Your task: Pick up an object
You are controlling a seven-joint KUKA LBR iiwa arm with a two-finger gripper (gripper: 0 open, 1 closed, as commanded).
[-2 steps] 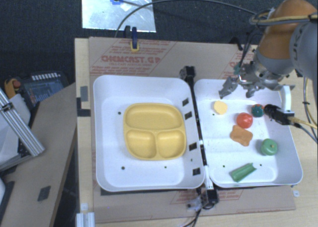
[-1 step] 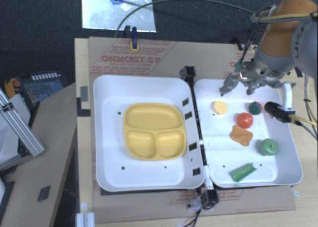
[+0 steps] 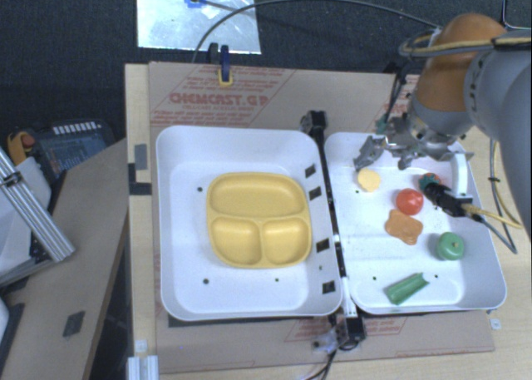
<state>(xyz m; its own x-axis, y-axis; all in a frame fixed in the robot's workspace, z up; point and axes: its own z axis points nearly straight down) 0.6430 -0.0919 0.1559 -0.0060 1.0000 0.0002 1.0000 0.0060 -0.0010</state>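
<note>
Closest candidate was the pale yellow piece [image 3: 368,179], lying flat on the floor of the right bin [image 3: 482,287], up and to the left of the red round piece [image 3: 408,200] and clear of it.

Gripper [image 3: 384,159] hung above and left of the red round piece, with its left fingertip just over the pale yellow piece. Fingers were spread apart with nothing between them, so no grasp. Couldn't tell from this angle whether a tip touched the piece.

Rest of the right bin, all relative to the red round piece:
- orange flat piece [image 3: 403,227] was directly below it, nearly touching
- green round piece [image 3: 450,245] was down and to the right, apart
- green long piece [image 3: 406,288] was well below, lying at a slant near the bin's front wall
- a small green-and-red item [image 3: 427,180] was just up and to the right, too small to identify

Left of the red round piece, across the divider, was the left bin [image 3: 179,287]. It held a yellow divided tray [image 3: 258,220] sitting flat near its middle, with one wide compartment on the far side and two smaller ones on the near side.

Both bins sat on a cardboard sheet [image 3: 224,97] with red print, visible well up and to the left of the red round piece.
</note>
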